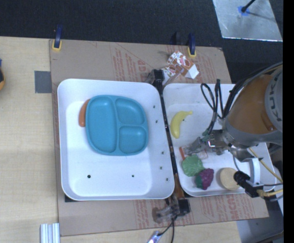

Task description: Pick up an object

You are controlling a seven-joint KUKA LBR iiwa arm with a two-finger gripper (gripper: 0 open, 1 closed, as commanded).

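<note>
While your arm reaches over the right bin [187, 92], its near rim is crowded: a purple grape cluster [205, 178] touches a green leafy toy [191, 165], and a tan round piece [227, 178] lies just right of the grapes. Your gripper [193, 148] hovers just above the green toy; you cannot tell its finger state. Beyond the gripper, a yellow banana [178, 122] lies alone with bare floor around it. Left of the banana, a blue divided plate [117, 125] fills the left bin [111, 184], half hiding an orange item [81, 113].
</note>
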